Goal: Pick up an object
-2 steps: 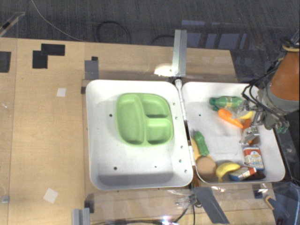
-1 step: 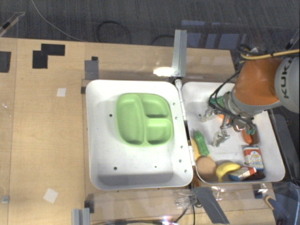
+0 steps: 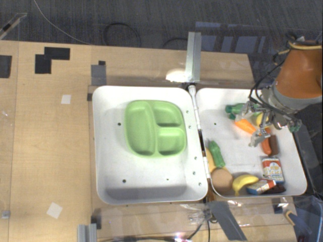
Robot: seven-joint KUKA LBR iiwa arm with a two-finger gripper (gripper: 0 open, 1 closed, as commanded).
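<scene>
arm [image 3: 302, 74] — from right | end effector [image 3: 262, 132] — lowered, pointing down

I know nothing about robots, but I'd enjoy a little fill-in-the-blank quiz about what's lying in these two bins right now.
1. The left bin holds a divided tray whose colour is ____.
2. The yellow banana lies in the ____ bin.
3. The gripper hangs over the ____ bin.
4. The band above the arm's wrist is ____.

Missing words: green; right; right; orange
</scene>
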